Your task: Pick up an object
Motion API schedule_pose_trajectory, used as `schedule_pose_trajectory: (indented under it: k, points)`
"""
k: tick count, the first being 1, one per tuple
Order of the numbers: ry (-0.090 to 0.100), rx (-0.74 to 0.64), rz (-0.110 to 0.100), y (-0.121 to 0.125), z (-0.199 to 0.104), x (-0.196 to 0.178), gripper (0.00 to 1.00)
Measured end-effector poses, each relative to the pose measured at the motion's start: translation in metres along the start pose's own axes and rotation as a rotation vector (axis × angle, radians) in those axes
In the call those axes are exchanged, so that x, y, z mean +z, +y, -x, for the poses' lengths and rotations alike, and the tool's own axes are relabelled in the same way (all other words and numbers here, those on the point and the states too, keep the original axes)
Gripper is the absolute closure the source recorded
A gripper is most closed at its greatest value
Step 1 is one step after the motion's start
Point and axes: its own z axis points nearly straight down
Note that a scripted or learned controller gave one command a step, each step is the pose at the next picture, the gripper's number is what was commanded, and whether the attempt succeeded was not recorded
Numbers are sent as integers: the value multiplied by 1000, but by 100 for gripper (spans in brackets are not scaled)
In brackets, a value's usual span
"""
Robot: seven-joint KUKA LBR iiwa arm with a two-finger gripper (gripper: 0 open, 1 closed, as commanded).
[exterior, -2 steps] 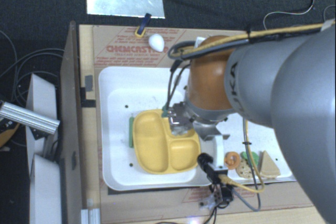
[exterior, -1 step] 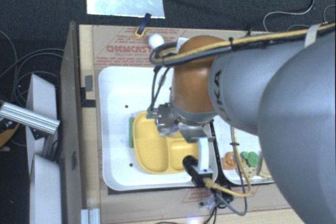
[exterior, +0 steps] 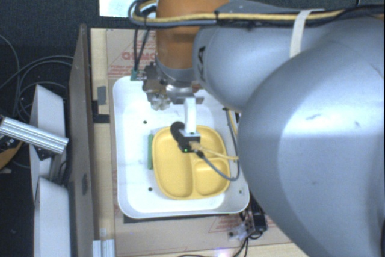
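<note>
with the grey arm [exterior: 313, 99] spread over the white bin [exterior: 129, 129], the broad, smooth yellow dish [exterior: 174, 173] by the bin's near edge may be slipped off rather than lifted by the tool [exterior: 161, 95], which cannot be told open or closed.

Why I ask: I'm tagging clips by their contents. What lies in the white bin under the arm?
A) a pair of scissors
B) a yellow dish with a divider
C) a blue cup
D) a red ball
B: a yellow dish with a ridge that splits it into two compartments lies flat in the white bin.
</note>
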Motion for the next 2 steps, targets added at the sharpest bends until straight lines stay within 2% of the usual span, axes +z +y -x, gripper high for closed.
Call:
schedule_pose_trajectory:
  k: [1,2]
  points:
    - [-2,3,-9,-35,8,-46,100]
    - [-4,3,-9,-10,3,-33,100]
